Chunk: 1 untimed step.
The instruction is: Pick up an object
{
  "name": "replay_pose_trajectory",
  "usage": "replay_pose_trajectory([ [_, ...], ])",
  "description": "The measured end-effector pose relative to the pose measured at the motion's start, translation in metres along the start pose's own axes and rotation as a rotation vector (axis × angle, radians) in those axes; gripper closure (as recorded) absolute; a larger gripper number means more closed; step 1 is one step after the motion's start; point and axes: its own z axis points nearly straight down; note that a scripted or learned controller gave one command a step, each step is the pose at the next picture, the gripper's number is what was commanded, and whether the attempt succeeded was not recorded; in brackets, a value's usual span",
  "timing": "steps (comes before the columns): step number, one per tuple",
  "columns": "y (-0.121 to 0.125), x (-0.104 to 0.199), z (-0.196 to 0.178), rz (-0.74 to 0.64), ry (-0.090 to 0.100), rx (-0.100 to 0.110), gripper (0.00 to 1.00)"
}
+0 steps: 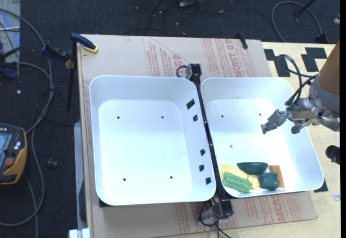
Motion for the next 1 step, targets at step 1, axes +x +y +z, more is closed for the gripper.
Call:
replay_pose_trajectory([
  [1,0.0001,0.0000,-0.0100,0.000,0.000,0.000,1.00],
])
